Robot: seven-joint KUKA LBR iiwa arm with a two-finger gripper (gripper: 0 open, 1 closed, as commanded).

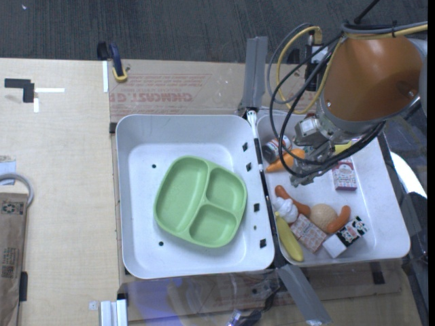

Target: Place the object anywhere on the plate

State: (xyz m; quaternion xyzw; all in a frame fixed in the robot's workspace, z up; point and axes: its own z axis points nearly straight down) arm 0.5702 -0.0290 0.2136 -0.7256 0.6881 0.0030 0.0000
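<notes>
Green divided plate [200, 200], left bin [129, 182]

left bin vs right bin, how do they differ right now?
The left bin holds one thing, a green divided plate; the right bin holds a clutter of small items, among them a banana and a carrot. The arm hangs over the right bin, while nothing hangs over the left bin. Both are shallow, white and set side by side.

Two bins are set side by side, the plate [200, 201] being held in the left bin [136, 141], while in the right bin [391, 240] a banana [290, 240], a bread roll [323, 215] and a small carton [345, 176] are gathered, the carton lying farthest back.
</notes>
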